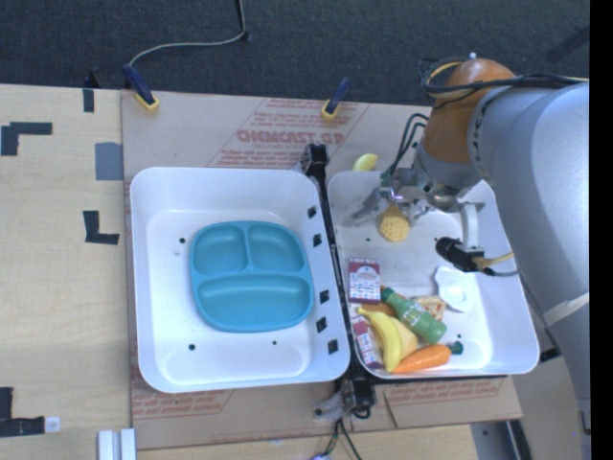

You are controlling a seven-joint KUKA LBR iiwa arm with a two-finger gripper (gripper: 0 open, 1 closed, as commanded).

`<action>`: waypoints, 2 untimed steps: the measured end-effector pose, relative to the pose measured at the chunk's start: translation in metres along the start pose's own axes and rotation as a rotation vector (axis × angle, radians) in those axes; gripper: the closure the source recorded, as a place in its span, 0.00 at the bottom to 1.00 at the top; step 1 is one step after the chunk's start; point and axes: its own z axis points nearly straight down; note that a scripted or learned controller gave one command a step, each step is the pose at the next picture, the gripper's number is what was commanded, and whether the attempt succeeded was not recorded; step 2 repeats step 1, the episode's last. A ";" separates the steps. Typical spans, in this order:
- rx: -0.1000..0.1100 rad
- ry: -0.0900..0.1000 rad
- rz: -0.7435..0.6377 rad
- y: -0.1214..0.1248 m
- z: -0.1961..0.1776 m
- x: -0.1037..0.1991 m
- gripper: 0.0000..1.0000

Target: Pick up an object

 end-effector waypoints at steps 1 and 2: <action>-0.001 -0.002 -0.001 0.000 -0.010 0.000 1.00; -0.001 -0.002 -0.001 0.000 -0.010 0.000 1.00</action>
